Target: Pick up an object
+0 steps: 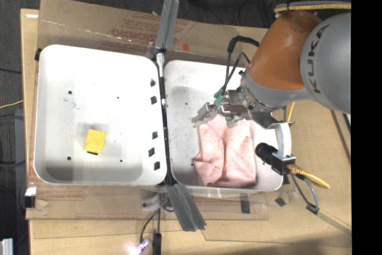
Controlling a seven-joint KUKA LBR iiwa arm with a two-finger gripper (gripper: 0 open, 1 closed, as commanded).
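Roughly: two shallow white bins side by side, smooth plastic with rounded corners, on a worktop (334, 146) covered with flat brown cardboard (101, 18). Left bin (54, 68) has one small yellow block (95, 141), squarish and spongy-looking, lying near its front left, well apart from the arm. Right bin (179, 77) has one pink cloth (227, 155), soft and terry-like, bunched into two lobes against the front wall. One grey arm (325, 68) with a glossy orange band reaches in from the right; the fingers (216, 109) sit at the cloth's top edge, metal parts touching or just above the fabric. Cannot tell how far apart they are, or whether they have hold of the cloth.
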